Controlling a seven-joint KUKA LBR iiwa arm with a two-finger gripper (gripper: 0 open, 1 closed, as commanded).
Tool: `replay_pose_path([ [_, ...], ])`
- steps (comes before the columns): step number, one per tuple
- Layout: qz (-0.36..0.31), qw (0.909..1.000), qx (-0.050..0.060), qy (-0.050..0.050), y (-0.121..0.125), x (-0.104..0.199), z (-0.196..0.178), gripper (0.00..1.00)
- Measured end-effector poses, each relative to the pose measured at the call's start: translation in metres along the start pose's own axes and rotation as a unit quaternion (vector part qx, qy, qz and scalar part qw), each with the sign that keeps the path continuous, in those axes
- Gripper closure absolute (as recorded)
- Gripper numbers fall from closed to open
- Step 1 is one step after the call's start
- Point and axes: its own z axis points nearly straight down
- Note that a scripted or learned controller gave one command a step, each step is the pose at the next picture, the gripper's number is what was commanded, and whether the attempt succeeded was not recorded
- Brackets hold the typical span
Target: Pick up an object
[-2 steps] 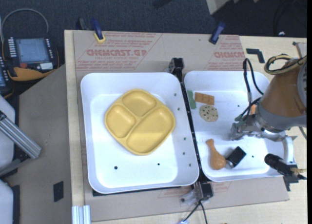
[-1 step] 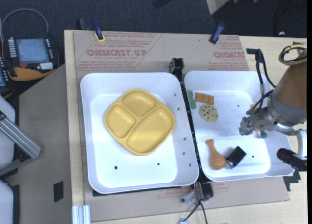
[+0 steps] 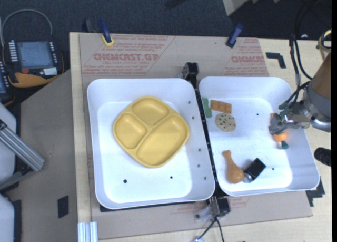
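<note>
At the frame's right, the gripper (image 3: 279, 128) hangs over a small orange piece (image 3: 283, 137); I cannot tell its state. Crowding the right bin (image 3: 247, 89) wall risks a miss.

Bright, even overhead light; the white bins (image 3: 105, 146) glare slightly, shadows are soft and short, and the picture is mildly grainy.

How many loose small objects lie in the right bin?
5: tan wafer and green piece at back-left, speckled round cookie below, drumstick and black block in front. The end effector may hide more.
</note>
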Motion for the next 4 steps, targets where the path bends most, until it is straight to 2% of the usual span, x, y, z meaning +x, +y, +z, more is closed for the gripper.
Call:
replay_pose_path([
  [1, 0.000, 1.0000, 0.000, 0.000, 0.002, -0.001, -0.054, 1.00],
  [3, -0.003, 1.0000, 0.003, 0.002, 0.054, 0.097, -0.034, 1.00],
  [4, 0.000, 1.0000, 0.004, 0.002, 0.070, 0.146, -0.040, 1.00],
])
